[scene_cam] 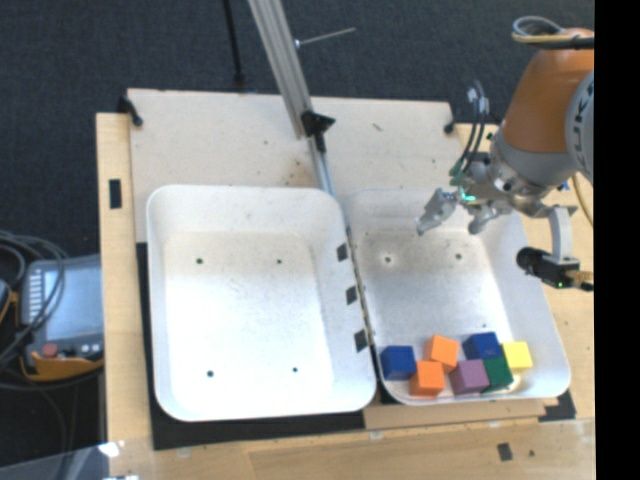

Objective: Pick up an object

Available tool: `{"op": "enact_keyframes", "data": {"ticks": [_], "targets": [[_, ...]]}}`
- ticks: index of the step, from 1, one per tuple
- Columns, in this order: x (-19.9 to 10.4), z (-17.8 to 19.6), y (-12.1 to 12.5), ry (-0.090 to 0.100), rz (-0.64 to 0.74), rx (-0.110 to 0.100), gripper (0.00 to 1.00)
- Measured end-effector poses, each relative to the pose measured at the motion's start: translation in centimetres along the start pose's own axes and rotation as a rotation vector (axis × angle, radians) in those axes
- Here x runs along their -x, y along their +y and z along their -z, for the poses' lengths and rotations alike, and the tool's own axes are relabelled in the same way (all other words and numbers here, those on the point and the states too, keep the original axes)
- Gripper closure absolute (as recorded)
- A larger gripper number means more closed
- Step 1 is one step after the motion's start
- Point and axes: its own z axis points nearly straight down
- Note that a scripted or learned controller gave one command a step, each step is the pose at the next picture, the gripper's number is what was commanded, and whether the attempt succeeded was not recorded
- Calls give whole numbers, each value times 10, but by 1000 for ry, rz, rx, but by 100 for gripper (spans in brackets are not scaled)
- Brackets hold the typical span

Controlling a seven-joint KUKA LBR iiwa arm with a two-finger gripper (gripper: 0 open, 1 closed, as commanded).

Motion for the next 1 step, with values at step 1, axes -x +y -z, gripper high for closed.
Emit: {"op": "enact_keyframes", "data": {"ticks": [1], "targets": [[7,-43,0,-2,-4,-5,0]]}}
